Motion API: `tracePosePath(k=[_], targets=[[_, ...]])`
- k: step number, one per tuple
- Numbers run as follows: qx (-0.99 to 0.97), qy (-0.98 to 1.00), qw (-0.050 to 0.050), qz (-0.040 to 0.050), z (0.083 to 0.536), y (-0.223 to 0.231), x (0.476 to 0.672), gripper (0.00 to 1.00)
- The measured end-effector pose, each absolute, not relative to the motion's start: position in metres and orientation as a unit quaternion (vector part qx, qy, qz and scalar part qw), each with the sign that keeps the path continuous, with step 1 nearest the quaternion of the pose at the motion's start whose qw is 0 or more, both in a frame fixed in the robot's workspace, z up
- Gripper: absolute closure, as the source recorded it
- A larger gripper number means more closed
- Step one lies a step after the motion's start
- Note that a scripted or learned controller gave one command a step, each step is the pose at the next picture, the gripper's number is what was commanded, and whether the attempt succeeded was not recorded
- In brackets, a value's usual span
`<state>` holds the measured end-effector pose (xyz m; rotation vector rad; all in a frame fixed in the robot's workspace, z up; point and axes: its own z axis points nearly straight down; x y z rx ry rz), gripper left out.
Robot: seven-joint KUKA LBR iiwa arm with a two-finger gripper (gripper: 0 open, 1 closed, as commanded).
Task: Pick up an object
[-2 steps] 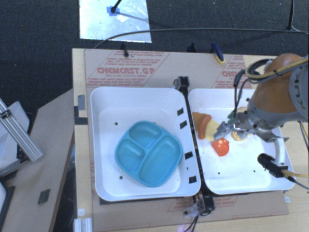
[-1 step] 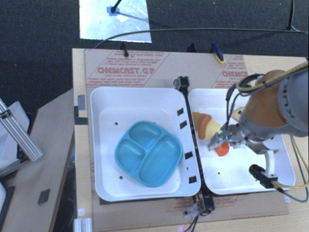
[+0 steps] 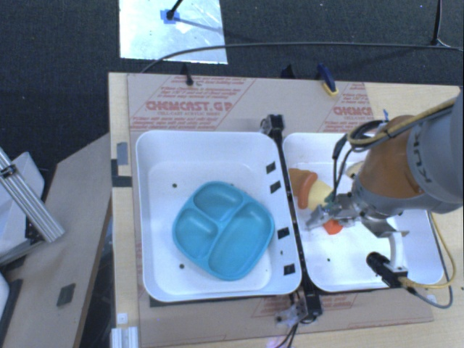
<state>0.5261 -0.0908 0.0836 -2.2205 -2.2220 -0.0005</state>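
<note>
Two shallow white bins side by side on the tabletop (image 3: 145, 100), split by a black divider (image 3: 286, 194) running near to far. Left bin (image 3: 156, 151): a blue sectioned plate (image 3: 222, 229), three compartments, lying flat a little right of centre and toward the near side, slightly turned. Right bin (image 3: 319, 270): a small cluster of objects at its left-centre. An orange-and-cream piece (image 3: 310, 185), tapered, lying just right of the divider. A small red-orange object (image 3: 333, 228) just near of that, resting on the bin floor.

Grey arm (image 3: 435, 158) with orange band (image 3: 388, 167) reaching in from the right, low over the right bin. Hand (image 3: 324, 212) at the arm's left end, tip pointing left toward the divider, sitting directly over the cluster. Red-orange object right under the hand's near edge, seemingly touching or just beside it; orange-and-cream piece just far and left of the tip. Cannot tell whether the hand is spread or pressed together: the metal tip reads as a blurred bright patch. Cannot tell either whether anything sits between its parts.

Black cable (image 3: 341, 154) looping off the wrist on the far side. A black fitting (image 3: 383, 267) with a yellow cable hanging below the arm, over the near right part of the right bin. Blue-and-yellow clip (image 3: 328, 80) at the tabletop's far edge. Sheet of foil (image 3: 172, 20) lying on the dark floor beyond.
</note>
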Motion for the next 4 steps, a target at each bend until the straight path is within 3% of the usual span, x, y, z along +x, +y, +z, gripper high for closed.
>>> tracePosePath(k=[1, 4], targets=[[-0.707, -0.708, -0.002, -0.0017, 0.096, -0.091, 0.528, 1.00], [-0.706, -0.708, -0.003, -0.0019, 0.249, -0.107, 0.523, 1.00]])
